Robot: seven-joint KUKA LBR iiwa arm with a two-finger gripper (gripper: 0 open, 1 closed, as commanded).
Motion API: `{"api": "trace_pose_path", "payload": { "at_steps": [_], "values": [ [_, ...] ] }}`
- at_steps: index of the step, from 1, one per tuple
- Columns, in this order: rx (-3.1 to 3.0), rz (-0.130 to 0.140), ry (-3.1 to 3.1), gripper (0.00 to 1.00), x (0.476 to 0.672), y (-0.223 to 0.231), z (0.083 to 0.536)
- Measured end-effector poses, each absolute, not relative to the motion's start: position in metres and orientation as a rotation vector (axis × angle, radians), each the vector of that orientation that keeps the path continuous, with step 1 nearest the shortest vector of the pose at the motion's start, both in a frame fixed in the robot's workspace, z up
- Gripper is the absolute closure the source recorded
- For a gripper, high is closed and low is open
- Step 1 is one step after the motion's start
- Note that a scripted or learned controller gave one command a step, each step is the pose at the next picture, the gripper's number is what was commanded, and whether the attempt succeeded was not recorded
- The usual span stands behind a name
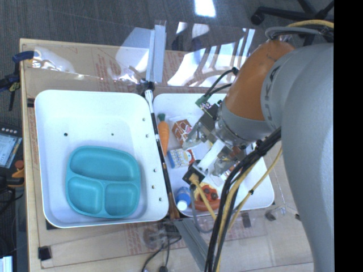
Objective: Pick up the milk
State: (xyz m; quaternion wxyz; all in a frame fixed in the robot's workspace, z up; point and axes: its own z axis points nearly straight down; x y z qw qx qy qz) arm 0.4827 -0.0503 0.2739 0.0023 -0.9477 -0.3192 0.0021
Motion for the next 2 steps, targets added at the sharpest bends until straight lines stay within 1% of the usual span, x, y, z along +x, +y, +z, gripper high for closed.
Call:
{"api": "trace_pose_path", "payload": {
  "at_steps": [1, 2],
  "values": [
    [-2.842, 0.011, -1.323, 0.0, 0.523, -0.129, 0.172],
    [-3.066, 0.013, -0.653, 0.0, 0.497, -0.101, 0.107]
  ]
}}
